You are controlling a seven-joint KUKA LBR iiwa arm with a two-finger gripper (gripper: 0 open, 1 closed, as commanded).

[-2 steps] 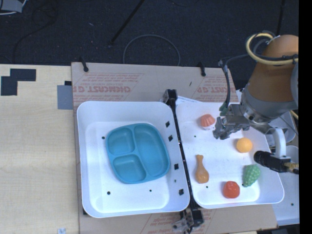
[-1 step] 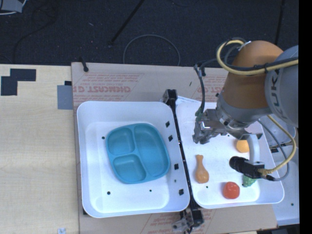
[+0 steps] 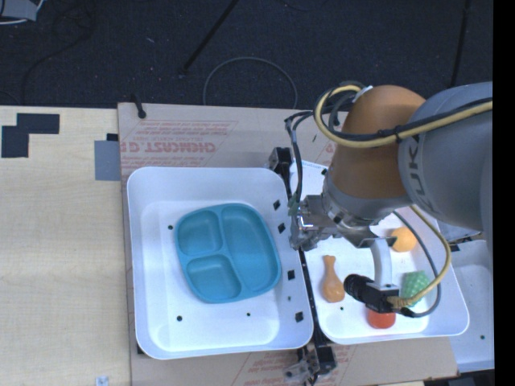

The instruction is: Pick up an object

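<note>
My gripper (image 3: 305, 230) hangs low over the left edge of the right bin (image 3: 451, 316), close to the divider between the two bins. An orange drumstick-shaped toy (image 3: 331, 279) lies just below and to the right of it. A yellow-orange round item (image 3: 403, 240) sits further right, partly behind the arm. Near the bin's front lie a green textured piece (image 3: 416, 284) and a red round item (image 3: 382, 319). Nothing shows between the gripper's tips.
The left bin (image 3: 153, 312) holds a blue divided plate (image 3: 227, 252) in its middle. The bulky grey arm with its orange band (image 3: 378, 147) covers the back of the right bin. Cardboard lies under both bins.
</note>
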